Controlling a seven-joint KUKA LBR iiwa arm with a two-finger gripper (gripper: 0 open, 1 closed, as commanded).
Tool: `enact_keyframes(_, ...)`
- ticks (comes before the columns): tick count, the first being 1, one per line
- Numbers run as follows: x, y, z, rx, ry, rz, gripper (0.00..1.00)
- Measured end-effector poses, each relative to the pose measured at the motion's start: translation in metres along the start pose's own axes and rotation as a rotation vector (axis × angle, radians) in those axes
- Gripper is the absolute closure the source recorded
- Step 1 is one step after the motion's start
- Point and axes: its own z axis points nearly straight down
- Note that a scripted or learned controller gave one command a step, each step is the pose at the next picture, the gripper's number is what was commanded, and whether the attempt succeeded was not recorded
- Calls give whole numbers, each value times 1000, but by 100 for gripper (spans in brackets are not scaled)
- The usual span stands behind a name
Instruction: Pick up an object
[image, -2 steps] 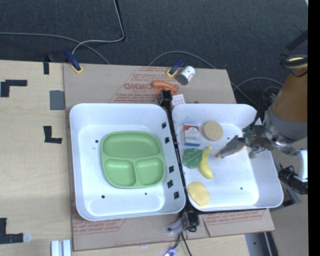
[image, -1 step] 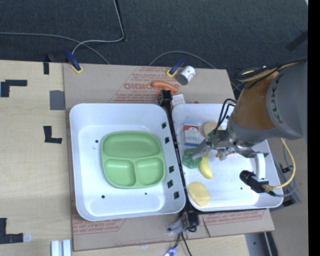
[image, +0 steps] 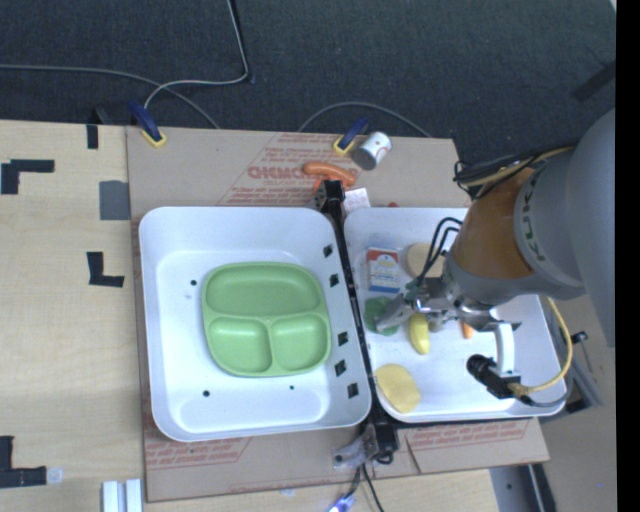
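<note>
Over the right bin (image: 520, 398), the gripper (image: 418, 312), its state impossible to tell, crowded a small yellow object (image: 420, 338) beside a green one (image: 380, 315), risking a nudge or double grab.

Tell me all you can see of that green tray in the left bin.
The green tray is a pale green, plastic-looking plate with rounded corners and three sections: one wide one at the far side, two smaller ones nearer the camera. It lies flat, right way up, near the middle of the left bin, resting on its floor. Nothing lies in it, and the arm is away over the other bin.
</note>
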Motion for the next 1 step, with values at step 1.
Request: enact_keyframes(1, 0, 1, -11, -3, 1, 0, 100)
